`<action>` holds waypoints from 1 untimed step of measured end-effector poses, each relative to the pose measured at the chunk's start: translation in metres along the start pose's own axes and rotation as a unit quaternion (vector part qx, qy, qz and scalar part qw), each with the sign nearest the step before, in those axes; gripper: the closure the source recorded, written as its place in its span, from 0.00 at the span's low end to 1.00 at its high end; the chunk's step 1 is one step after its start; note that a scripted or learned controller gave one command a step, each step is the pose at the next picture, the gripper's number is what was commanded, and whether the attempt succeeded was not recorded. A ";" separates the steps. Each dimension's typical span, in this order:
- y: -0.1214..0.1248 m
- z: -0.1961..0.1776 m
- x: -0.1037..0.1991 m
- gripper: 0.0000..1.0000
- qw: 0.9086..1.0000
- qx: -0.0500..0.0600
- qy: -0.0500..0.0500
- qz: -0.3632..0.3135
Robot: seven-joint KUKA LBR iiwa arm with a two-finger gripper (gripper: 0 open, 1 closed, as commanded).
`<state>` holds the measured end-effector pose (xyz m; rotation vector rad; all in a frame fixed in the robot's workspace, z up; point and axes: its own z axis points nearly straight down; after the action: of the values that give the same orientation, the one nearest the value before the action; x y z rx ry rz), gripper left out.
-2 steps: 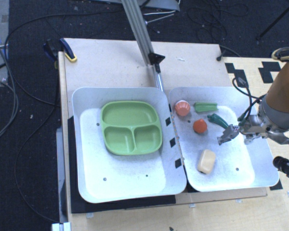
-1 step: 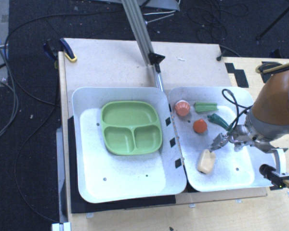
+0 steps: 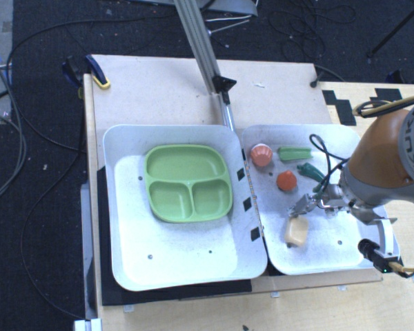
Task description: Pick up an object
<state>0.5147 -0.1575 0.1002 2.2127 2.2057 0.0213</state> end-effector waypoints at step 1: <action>-0.005 -0.006 -0.001 1.00 1.000 0.007 -0.001 0.000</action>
<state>0.5092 -0.1585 0.1060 2.2180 2.2130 0.0028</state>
